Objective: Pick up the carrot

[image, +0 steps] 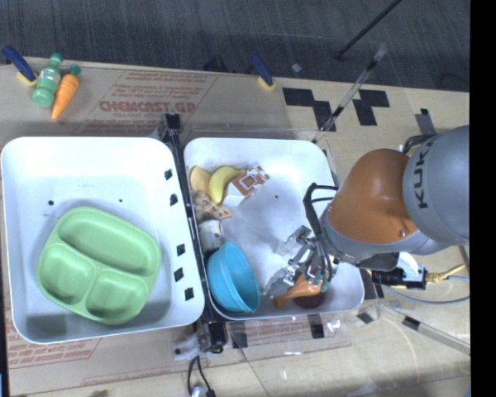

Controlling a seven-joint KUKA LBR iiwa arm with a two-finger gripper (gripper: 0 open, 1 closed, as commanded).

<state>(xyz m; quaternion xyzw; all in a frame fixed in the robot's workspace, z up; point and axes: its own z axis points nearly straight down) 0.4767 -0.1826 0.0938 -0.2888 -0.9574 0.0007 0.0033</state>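
Gripper (302,273) is sitting low in the right bin (264,151), tight against its 5 o'clock wall. Open floor is lying toward 11 o'clock; blue bowl (231,278) is crowding 9 o'clock. Carrot (300,288) is lying just at the fingertips, 6 o'clock side, orange showing beneath them. Can't tell finger state.

a brown cardboard sheet (140,98) with faded red print covers the bench top, and black square marks (335,106) sit on it toward the far right. beyond the far edge lies dark grey carpet (190,15). a thin dark rod (388,15) slants across the carpet at the far right. the light is even and soft.
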